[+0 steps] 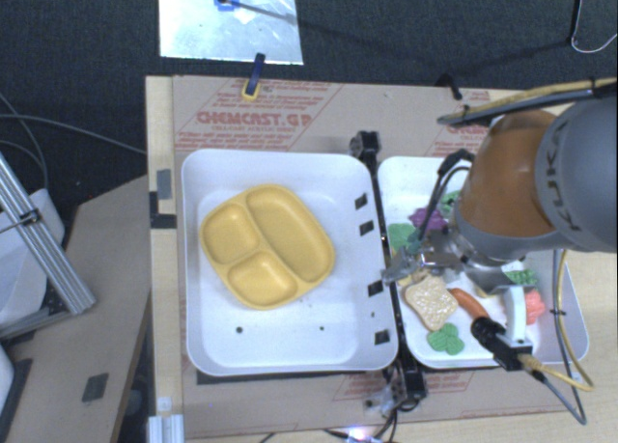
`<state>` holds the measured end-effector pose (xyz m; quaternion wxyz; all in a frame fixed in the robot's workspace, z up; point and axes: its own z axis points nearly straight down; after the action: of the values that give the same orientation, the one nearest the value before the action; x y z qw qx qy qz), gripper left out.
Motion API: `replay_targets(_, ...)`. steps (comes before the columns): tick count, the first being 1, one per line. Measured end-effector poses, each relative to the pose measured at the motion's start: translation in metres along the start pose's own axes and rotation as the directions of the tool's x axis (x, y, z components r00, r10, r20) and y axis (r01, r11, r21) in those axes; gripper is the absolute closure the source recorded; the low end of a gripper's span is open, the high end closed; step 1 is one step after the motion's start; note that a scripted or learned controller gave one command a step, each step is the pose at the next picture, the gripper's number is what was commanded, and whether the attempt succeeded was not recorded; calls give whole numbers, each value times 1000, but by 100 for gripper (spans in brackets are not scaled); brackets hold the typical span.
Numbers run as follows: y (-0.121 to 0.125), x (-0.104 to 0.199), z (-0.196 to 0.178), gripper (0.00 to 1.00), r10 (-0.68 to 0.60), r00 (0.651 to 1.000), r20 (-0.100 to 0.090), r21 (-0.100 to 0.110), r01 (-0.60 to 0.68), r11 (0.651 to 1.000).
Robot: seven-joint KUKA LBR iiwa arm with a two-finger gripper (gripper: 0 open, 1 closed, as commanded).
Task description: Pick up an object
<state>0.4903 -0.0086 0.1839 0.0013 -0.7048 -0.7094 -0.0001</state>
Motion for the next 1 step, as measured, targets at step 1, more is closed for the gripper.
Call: replay_targets(1,35,76,0,0,-5,1000,0,-6,5,1000)
